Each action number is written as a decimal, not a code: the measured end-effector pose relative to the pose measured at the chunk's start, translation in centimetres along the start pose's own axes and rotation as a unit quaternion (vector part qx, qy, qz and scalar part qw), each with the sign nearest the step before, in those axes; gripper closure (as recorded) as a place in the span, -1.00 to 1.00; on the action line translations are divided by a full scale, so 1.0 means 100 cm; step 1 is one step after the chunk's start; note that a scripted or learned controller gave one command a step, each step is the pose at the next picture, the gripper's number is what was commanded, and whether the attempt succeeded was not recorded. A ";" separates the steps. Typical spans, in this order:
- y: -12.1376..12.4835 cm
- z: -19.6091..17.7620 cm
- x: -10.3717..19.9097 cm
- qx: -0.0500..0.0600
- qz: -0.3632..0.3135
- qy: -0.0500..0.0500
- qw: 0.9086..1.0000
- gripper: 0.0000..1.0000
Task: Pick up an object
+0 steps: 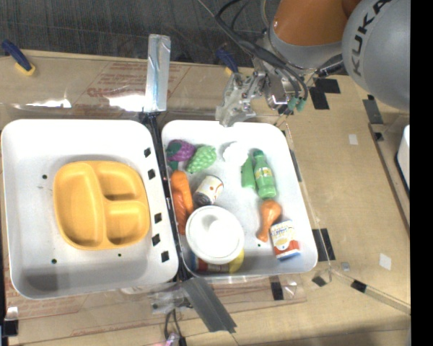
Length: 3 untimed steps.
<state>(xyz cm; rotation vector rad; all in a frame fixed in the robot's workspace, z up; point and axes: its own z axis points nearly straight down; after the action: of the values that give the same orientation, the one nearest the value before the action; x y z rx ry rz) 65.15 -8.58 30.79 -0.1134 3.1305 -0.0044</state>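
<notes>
My gripper [231, 112] hangs above the far rim of the right bin [297, 193], with nothing between its fingers. The right bin holds a purple grape bunch [177, 150], a green grape bunch [202, 158], a green bottle [263, 176], an orange carrot [181, 197], a small can [209, 188], a white bowl [214, 233], a chicken drumstick [268, 217] and a small red-and-white carton [284, 238]. All of them lie nearer the camera than the gripper.
The left bin [22, 164] holds a yellow divided tray [102, 202]. A strip of silver tape [158, 71] stands at the seam between the bins. Cables [238, 38] trail behind the arm at the top.
</notes>
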 end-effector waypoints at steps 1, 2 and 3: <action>0.000 -0.012 -0.001 0.001 -0.001 -0.002 1.000 1.00; 0.027 0.057 0.065 -0.002 -0.089 0.005 0.996 1.00; -0.002 0.016 -0.006 0.000 0.007 0.002 1.000 1.00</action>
<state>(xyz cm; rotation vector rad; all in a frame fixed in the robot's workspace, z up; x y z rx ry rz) 65.76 -8.71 29.22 -0.0911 3.1354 -0.0031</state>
